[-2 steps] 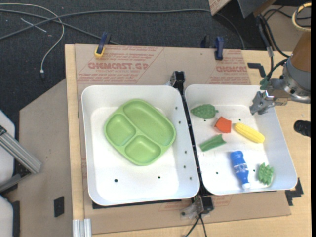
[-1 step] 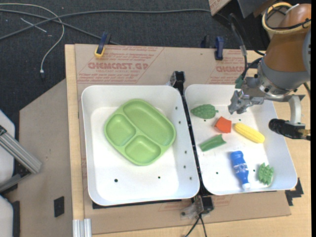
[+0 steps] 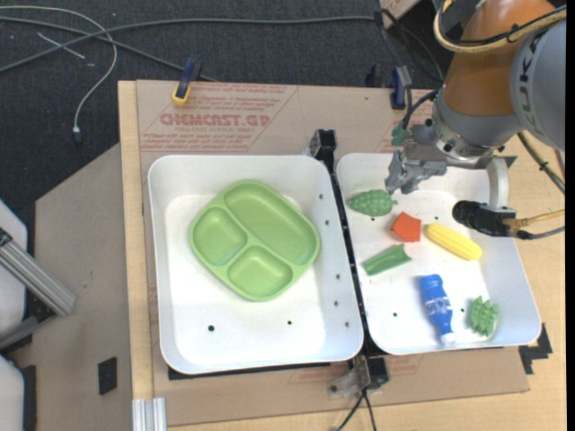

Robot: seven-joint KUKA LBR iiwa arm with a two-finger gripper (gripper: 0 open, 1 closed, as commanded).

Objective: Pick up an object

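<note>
Hand point(image 3: 404, 180) hangs over the right bin point(image 3: 512, 330), just above a green leafy toy point(image 3: 371, 203); grip state cannot be told. Orange block point(image 3: 406, 228) and yellow corn point(image 3: 452, 241) lie nearby.

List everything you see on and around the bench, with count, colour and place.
bins: two, white, side by side on the cardboard-covered bench
divided plate: one, light green, three compartments, middle of the left bin
leafy toy: one, green, far left part of the right bin
block: one, orange-red, middle of the right bin
corn cob: one, yellow, right of the block
pea pod: one, green, nearer than the block
bottle: one, blue, near part of the right bin
bumpy toy: one, green, right of the bottle
clamps: two, blue, far edge of the bench
cables: several, floor beyond the bench
arm: one, grey and orange, from the right
pincer: one, grey, above the leafy toy
</note>
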